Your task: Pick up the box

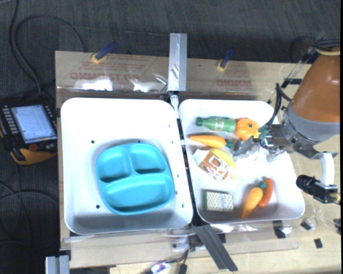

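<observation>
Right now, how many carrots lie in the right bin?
2, possibly more hidden. One carrot lies at the near right of the right bin; the other carrot lies below the green bottle.

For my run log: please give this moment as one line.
arm: over right bin | gripper: beside orange box | box: lying in bin, not held | left bin: blue tray

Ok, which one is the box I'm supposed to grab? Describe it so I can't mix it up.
Look in the right-hand white bin, near its front wall. The box lies flat there, left of the two carrots and below the orange-and-white packet. It is the only small rectangular item, with a pale speckled green top, while its neighbours are rounded toy foods.
</observation>
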`<state>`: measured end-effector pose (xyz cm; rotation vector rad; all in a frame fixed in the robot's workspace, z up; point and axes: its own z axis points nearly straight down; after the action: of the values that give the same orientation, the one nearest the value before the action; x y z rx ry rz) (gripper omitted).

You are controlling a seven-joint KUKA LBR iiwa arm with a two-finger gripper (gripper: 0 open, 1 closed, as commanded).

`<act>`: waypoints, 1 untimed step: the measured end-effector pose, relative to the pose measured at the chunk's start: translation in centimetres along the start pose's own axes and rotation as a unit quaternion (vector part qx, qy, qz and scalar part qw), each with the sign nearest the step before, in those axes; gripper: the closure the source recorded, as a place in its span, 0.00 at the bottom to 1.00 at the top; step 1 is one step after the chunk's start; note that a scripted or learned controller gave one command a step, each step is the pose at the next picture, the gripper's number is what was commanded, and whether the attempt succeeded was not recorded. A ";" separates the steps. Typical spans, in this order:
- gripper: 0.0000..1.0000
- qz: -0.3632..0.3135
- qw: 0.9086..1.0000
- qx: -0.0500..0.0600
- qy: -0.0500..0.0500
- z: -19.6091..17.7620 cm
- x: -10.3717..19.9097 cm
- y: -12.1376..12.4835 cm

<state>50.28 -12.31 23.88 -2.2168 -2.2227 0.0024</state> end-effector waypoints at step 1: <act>0.00 -0.032 0.999 0.000 0.000 5.6 8.3 5.6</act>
<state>55.88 -3.96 18.26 -2.1444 -2.2922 0.0031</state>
